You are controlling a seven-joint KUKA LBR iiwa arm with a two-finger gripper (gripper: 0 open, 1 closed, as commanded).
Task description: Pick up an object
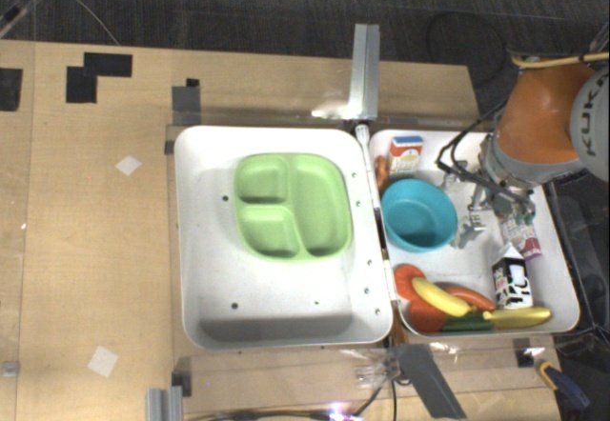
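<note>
One blue bowl (417,213) sits in the right bin (568,288), beside the left bin's green tray (291,205) | my gripper (488,219) hovers just right of the bowl | grip state: can't tell | banana (440,298) below the bowl

My one camera: fixed above the counter (86,248), looking down at a slant, mid-distance. Both white bins (205,248) in frame; arm (548,119) enters from the right.
</note>
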